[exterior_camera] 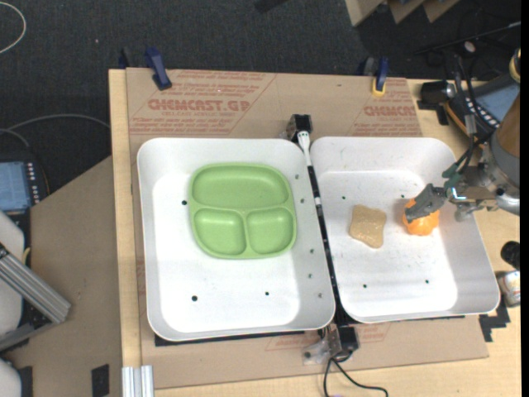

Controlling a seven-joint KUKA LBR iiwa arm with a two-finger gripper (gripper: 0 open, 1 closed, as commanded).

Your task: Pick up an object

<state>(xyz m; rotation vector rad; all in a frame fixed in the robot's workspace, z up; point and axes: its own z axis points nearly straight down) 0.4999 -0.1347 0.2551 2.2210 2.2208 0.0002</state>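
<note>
An orange object (421, 224), small and rounded, sits in the right bin (397, 292), toward the right side of the frame and close to that bin's right wall. The hand (431, 201) reaches in from the right edge of the frame and hangs directly over the orange object, its dark tip overlapping the object's upper side. Whether it is open or closed, and whether it has any grip on the object, cannot be told from this angle.

Just left of the orange object, near the middle of the right bin, lies a tan lump (368, 225) with an uneven outline. The two things are close but apart. White floor lies open below and above them, with the widest free stretch along the bin's lower half.

The left bin (223, 300) holds a green divided tray (243, 210) in its upper middle, one long compartment above two smaller ones. Bare white floor surrounds it, most of it toward the lower edge.

The bins meet along a dark seam at the centre of the frame. Both rest on a brown board (248, 98) on the tabletop, clamped at its upper edge.
</note>
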